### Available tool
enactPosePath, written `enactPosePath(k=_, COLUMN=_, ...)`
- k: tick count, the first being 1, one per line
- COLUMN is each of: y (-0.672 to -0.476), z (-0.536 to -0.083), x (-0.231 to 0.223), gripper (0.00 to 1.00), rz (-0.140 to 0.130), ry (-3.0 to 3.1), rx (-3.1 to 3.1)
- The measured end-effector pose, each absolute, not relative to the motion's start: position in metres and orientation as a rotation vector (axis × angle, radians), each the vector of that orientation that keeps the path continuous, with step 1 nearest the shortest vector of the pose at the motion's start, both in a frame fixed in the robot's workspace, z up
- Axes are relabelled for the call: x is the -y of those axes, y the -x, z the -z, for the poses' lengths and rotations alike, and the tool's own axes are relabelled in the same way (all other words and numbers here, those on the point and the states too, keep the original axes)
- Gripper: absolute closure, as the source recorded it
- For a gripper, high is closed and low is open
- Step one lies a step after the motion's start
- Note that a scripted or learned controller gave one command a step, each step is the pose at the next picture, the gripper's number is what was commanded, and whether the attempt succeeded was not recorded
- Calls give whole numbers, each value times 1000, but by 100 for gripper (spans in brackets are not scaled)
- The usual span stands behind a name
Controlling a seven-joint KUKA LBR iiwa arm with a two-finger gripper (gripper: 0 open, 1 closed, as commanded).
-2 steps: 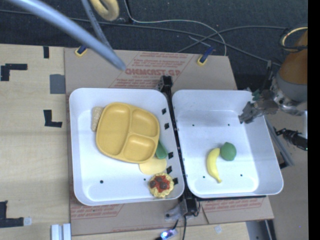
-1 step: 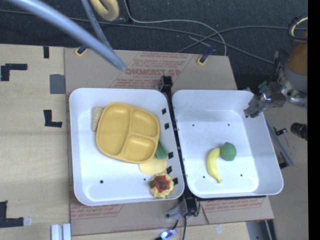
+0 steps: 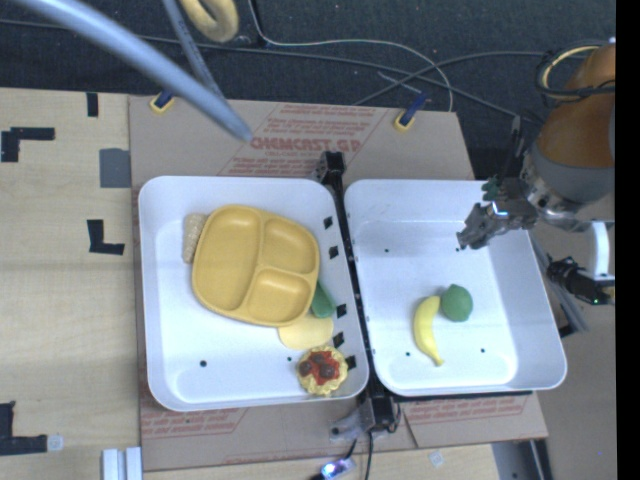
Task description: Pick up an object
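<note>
The tool [image 3: 478,230] is hanging over the upper right part of the right bin [image 3: 400,208], reaching in from the right on the grey arm [image 3: 570,163]. Whether it is apart or together I cannot tell — the dark tip is too small and blurred — and nothing is showing between its ends.

The nearest candidates are lying below and slightly to the left of the tool, toward the near edge of the same bin: a yellow banana [image 3: 428,330] and a green round object [image 3: 457,303], the two touching or just beside each other. The banana's long axis is running roughly from the far side toward the near side of the bin, with a slight curve, so a grip across its narrow width looks the likelier fit; the coming move is probably calling for a shift toward the near edge and then a descent.

The left bin [image 3: 170,288] is holding a yellow divided tray [image 3: 255,265], a tan piece [image 3: 192,236] at its left edge, a green bit [image 3: 323,303] at its right corner, a pale yellow piece [image 3: 300,333] and a small tart-like item [image 3: 322,369] — all well apart from the tool. Both bins are sitting on the worktop [image 3: 60,298].
</note>
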State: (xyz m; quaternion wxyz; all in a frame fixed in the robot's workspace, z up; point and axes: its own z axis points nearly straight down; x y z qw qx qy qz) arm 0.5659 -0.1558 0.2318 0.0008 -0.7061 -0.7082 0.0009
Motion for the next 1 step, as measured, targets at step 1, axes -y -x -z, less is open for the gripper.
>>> enactPosePath(k=1, y=-555, z=-221, x=101, gripper=100, rz=-3, ry=2215, rx=2224)
